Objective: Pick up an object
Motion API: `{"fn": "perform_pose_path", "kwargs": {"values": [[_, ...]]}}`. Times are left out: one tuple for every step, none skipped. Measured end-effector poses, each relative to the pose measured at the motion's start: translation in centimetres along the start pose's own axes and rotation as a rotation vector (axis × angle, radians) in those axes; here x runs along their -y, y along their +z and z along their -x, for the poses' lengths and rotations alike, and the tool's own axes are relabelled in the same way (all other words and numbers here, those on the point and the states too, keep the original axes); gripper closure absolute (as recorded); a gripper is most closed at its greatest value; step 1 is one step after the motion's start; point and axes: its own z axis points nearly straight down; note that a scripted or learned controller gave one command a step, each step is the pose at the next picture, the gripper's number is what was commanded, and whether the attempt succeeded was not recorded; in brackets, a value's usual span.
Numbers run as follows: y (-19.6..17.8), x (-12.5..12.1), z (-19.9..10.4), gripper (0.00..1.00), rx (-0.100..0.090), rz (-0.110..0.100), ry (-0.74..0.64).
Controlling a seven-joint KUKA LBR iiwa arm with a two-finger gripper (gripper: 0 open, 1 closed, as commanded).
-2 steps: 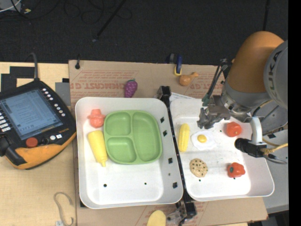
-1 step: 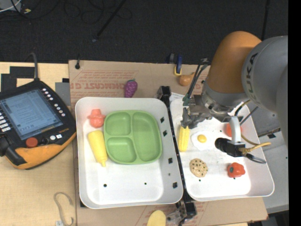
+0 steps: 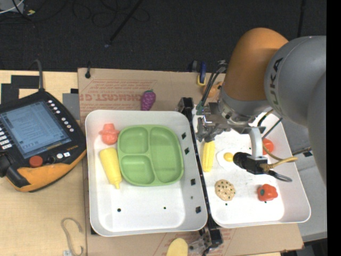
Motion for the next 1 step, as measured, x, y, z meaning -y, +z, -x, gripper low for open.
{"fn": "perform_pose_path", "kwargs": {"values": [[0.21,0.58,0.20,1.00,0.002,-0.003,0.001]]}}
